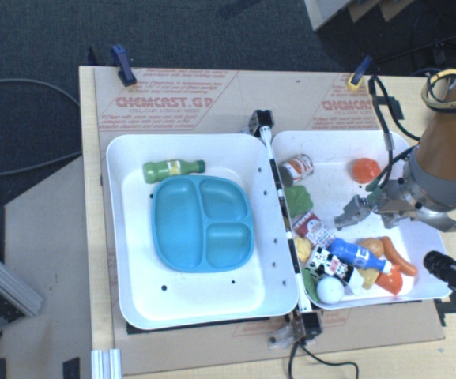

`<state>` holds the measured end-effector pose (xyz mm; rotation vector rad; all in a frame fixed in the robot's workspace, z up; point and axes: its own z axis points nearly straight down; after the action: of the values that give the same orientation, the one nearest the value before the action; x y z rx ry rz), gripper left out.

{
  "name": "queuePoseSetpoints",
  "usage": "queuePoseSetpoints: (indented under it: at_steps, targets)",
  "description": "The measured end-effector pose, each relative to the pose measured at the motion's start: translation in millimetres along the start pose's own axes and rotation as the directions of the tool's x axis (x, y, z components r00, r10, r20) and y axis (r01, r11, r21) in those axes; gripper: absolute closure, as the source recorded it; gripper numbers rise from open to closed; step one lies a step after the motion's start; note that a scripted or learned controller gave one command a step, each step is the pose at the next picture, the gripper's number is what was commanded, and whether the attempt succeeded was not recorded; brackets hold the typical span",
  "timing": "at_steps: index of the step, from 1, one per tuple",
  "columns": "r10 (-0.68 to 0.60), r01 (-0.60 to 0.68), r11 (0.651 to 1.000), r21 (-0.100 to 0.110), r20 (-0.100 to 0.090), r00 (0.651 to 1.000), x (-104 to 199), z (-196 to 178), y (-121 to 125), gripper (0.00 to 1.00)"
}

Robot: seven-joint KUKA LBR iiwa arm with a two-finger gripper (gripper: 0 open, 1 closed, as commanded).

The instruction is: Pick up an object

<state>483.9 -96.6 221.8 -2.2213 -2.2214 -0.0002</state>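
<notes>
Clutter of small toy groceries heaped at the near end of the right white bin [346, 144], pincer [352, 212] hovering just above it, grip hard to read and nothing visibly held. Nearest pick likely the blue plastic bottle [359, 256]: light, rigid, slick, best pinched across its middle.

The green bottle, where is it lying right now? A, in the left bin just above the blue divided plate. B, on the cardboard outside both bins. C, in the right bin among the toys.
A: the green bottle lies on its side in the left bin, just beyond the top edge of the blue divided plate.
</notes>
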Motion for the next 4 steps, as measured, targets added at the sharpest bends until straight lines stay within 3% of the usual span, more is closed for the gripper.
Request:
queuePoseSetpoints:
  at_steps: [1, 2, 3, 4]
  targets:
    - [0.001, -0.001, 1.0, -0.001, 0.001, 1.0, -68.1, 137.3, -4.8, 0.0]
    - [0.0, 0.0, 1.0, -0.001, 0.0, 1.0, -98.3, 136.9, 70.9, 0.0]
    - [0.001, -0.001, 1.0, -0.004, 0.002, 1.0, -98.3, 127.0, 71.3, 1.0]
    - [-0.001, 0.001, 1.0, 0.002, -0.001, 1.0, -25.9, 137.4, 87.8, 1.0]
